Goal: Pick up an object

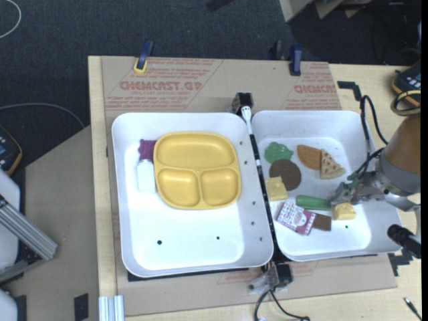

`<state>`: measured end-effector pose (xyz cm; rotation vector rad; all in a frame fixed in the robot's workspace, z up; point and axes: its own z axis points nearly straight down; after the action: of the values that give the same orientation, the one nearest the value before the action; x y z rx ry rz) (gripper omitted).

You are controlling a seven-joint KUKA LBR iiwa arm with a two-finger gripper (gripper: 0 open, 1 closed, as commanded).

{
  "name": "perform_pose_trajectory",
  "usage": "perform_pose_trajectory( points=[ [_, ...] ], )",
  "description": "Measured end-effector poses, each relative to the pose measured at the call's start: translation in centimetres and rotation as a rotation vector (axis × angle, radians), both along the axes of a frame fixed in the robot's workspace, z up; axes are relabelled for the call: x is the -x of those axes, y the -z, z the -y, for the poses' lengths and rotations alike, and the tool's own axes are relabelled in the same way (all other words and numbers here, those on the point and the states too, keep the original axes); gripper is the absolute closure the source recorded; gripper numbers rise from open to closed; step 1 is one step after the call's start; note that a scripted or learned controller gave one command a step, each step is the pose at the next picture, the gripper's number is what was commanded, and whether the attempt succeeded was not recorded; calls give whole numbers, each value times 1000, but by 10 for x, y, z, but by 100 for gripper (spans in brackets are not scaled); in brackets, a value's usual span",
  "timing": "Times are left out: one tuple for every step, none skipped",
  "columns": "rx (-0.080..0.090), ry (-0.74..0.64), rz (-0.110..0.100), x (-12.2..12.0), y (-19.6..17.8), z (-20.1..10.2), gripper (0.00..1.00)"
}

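The green stick (314, 202) is lying flat in the right bin (354, 243), just to the left of the yellow block (344, 211). Its long side is running almost straight across, from left to right. Its right end is pointing at the yellow block and dipping a little toward it. The gripper (344, 194) is hanging just behind the yellow block, right by that end of the stick. I cannot tell if the gripper is open or closed, because it is looking dark and blurry here. To do this well, I think it is going to need to slide left, away from the yellow block, and come down over the middle of the stick. It should be squeezing across the thin sides, not along the length, so it is not bumping the yellow block.
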<state>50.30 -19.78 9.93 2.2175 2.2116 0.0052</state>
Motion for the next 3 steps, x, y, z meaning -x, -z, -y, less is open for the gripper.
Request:
perform_pose_trajectory(
  points=[
    [-1, -4, -2, -9, -61, 0, 100],
    [-1, -5, -1, -12, -114, -10, 100],
    [-2, -4, -5, -13, -126, -10, 100]
  ],
)
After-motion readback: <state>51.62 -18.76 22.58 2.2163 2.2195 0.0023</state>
